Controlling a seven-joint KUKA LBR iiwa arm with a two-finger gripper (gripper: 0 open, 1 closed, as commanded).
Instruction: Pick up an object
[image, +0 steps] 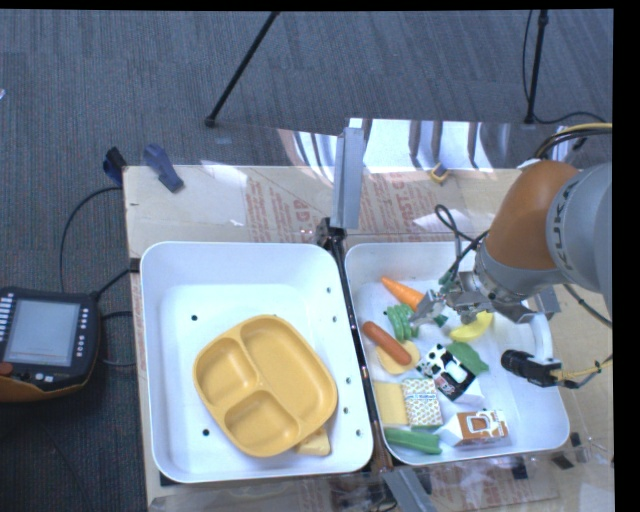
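Observation:
My gripper (441, 303) hangs low in the right bin (545, 400), near its back middle. It sits between a green toy (400, 322) on its left and a yellow banana (472, 327) on its right. An orange carrot (402, 292) lies just behind and left of it. A red sausage on a yellow bun (388, 344) lies in front of the green toy. A black-and-white cow-patterned piece (446, 366) rests in front of the gripper, beside a green leaf piece (470, 357). I see no object lifted clear of the bin.
Near the right bin's front lie a yellow cheese block (389, 401), a small carton (423, 400), a green bean pod (413, 439) and an orange-and-white box (478, 427). The left bin (180, 300) holds a yellow divided plate (264, 384). A handheld pendant (45, 340) lies off the bench at left.

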